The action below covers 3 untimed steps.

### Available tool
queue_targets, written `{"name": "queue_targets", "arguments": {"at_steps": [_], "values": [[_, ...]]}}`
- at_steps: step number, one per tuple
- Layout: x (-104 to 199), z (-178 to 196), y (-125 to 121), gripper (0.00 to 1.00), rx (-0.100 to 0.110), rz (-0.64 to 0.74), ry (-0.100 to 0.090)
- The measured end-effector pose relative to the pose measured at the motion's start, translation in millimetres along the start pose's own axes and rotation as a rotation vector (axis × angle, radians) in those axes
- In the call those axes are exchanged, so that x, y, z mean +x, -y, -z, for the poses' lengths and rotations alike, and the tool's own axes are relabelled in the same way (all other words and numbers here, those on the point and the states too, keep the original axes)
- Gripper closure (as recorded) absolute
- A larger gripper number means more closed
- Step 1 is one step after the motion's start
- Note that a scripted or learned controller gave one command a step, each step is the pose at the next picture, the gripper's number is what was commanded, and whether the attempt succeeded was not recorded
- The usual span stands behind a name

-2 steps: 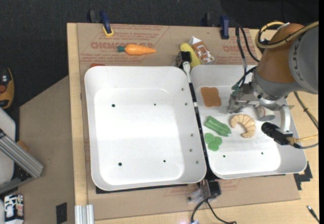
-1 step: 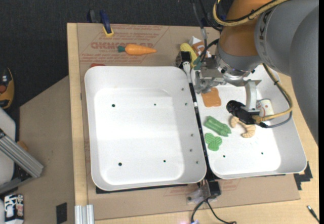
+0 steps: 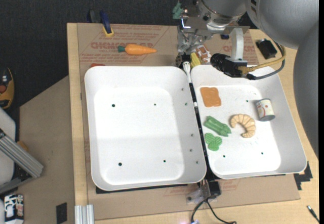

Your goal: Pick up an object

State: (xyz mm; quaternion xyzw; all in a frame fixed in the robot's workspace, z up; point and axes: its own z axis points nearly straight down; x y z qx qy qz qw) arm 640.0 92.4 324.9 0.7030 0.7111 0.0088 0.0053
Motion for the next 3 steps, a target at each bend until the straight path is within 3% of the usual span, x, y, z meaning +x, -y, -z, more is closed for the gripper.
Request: {"name": "queue_targets", "arguments": {"at_steps": [1, 2, 3], "values": [[81, 21, -13, 1.00, 0.012, -0.004, 0.002], [137, 115, -24, 1.00, 0.007, -0.004, -0.001], [134, 204, 25, 1.00, 0.010, -0.008, 0.001]]}}
